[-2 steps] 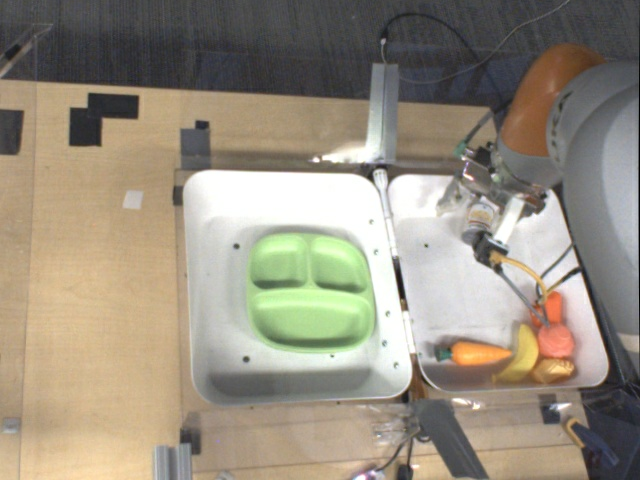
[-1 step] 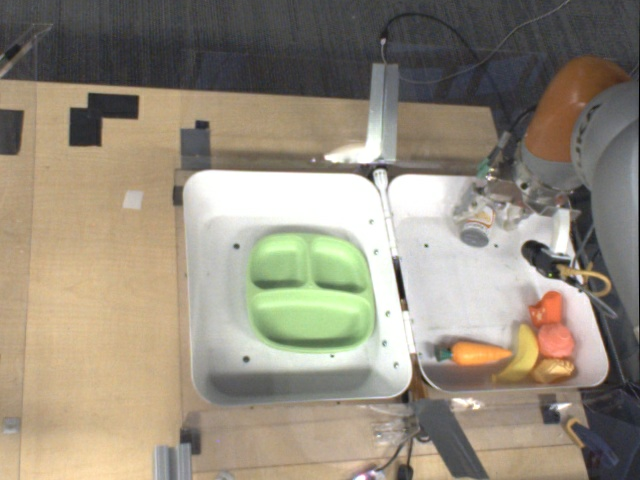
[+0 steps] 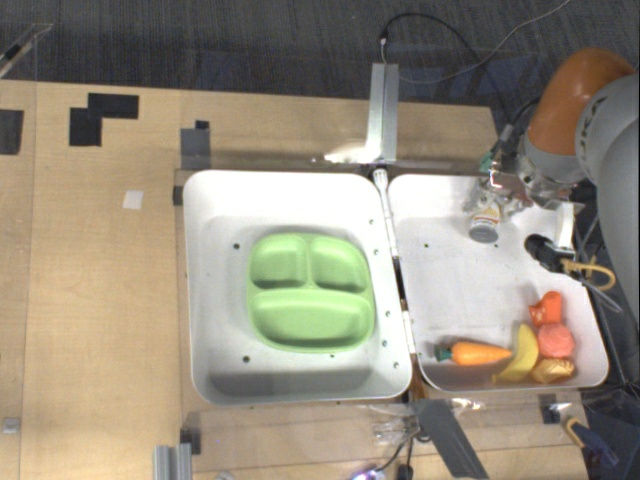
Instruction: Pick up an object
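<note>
My gripper (image 3: 486, 218) hangs over the far part of the right bin (image 3: 450, 278), near its back wall. Nothing shows as held in it. The loose items are bunched in that bin's near right corner, well away from the gripper. An orange carrot (image 3: 472, 352) lies along the near wall. A yellow banana (image 3: 521, 352) leans beside it. An orange-red piece (image 3: 547, 308), a pink-red round fruit (image 3: 556, 341) and a golden-brown item (image 3: 553, 370) sit to the banana's right.
A green divided plate (image 3: 308, 290) lies in the middle of the left bin (image 3: 215, 268). A metal rail (image 3: 392, 268) separates the two bins. Wooden benchtop (image 3: 90, 288) stretches to the left.
</note>
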You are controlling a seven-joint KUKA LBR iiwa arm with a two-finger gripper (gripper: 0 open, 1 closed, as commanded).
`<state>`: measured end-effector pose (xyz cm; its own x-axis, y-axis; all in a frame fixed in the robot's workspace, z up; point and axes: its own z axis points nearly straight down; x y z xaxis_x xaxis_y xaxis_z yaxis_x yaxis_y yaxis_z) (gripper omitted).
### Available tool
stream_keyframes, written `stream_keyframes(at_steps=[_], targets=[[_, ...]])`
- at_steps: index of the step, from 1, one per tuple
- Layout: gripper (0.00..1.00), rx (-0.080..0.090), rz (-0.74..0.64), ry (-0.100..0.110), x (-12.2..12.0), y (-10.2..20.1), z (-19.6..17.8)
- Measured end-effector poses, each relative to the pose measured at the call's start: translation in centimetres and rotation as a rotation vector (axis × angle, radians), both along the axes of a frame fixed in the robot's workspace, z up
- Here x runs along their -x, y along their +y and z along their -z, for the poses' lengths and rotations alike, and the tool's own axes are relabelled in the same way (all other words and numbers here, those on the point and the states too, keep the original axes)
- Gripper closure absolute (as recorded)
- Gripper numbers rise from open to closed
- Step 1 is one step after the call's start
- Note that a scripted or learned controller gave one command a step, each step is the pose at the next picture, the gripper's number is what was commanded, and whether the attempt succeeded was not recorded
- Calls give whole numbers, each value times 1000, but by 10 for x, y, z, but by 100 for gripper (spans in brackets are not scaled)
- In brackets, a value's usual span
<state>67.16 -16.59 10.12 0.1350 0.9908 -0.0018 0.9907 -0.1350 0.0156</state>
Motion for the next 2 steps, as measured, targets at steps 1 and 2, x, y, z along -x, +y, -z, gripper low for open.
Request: stream_keyframes(at_steps=[1, 2], targets=[[0, 0, 0, 0, 0, 0, 0], [0, -1, -49, 7, 16, -17, 13]])
